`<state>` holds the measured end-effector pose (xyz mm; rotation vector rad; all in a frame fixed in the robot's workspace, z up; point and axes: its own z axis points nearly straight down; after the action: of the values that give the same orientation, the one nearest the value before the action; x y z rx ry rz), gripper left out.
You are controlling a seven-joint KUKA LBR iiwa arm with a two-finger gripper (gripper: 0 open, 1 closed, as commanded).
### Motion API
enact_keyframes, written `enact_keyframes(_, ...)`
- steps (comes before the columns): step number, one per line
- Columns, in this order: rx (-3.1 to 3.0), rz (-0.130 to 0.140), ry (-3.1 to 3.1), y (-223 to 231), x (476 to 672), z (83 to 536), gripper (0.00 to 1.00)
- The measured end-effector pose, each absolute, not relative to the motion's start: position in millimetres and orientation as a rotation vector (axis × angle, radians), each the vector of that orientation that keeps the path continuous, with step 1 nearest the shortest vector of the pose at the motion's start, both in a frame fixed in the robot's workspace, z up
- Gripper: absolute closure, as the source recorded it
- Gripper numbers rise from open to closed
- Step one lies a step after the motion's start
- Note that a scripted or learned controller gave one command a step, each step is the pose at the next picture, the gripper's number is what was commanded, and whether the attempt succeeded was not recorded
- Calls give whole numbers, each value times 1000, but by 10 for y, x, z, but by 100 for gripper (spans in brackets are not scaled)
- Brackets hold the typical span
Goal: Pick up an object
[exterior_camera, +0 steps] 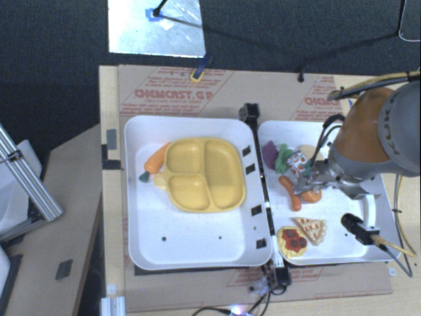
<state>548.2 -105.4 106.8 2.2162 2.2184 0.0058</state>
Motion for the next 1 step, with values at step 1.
enact_keyframes(1, 2219, 4, 2218, -1117, 5448, 1531, 100)
